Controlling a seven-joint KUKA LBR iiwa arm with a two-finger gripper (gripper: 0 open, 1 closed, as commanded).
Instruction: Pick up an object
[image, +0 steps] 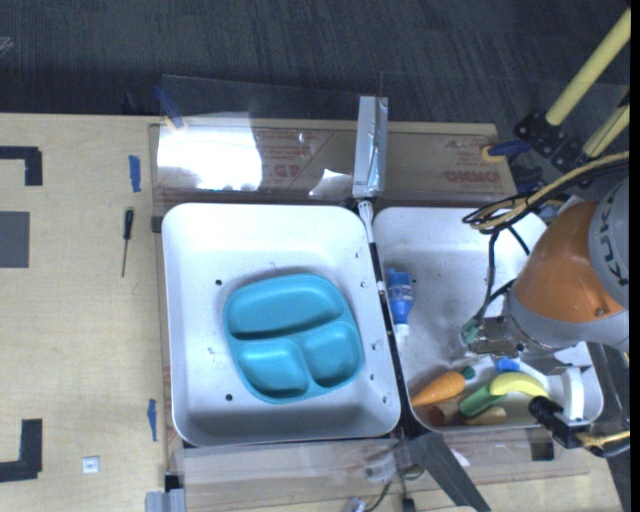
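Observation:
My gripper (487, 343) is low inside the right bin (440, 245), near its front right, under the orange-banded wrist. Just in front of it lie a yellow banana (517, 384), a green vegetable (481, 401) and an orange carrot (439, 389), all against the bin's front wall. A blue and white tube (400, 297) lies by the bin's left wall, left of the gripper. The arm hides the bin's right side.
The left bin (190, 300) holds a blue divided tray (293, 335). A clear upright panel (368, 150) stands behind the bins. A screwdriver (126, 238) lies on the wooden bench to the left.

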